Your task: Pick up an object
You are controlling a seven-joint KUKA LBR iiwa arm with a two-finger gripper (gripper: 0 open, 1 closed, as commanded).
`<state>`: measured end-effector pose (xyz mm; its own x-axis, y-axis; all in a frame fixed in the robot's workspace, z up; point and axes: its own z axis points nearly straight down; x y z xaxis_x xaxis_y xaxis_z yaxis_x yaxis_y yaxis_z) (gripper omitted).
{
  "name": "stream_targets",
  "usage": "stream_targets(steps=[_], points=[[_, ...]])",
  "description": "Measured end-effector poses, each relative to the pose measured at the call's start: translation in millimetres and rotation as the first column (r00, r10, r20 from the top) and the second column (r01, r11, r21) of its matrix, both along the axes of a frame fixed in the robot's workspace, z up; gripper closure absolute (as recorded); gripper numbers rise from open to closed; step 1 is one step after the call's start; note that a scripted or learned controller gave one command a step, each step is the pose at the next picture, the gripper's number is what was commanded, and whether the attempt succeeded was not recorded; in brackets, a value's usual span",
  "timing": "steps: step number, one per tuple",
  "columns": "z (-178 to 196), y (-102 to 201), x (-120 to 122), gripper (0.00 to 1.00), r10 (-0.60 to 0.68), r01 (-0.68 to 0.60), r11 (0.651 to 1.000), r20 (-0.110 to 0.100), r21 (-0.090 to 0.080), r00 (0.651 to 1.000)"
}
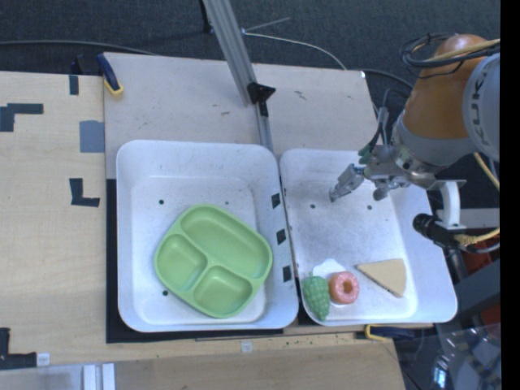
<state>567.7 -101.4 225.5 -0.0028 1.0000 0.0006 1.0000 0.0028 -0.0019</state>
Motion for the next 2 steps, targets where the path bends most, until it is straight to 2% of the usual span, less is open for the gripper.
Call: stream_targets(steps=[1, 2], points=[[0.1, -0.1, 0.1, 0.0, -0.001, 0.001, 1.0, 0.001, 0.0, 1.0], [-55.8, 6.8, -9.5, 0.0, -0.001, 0.001, 1.0, -0.006, 0.0, 1.0]])
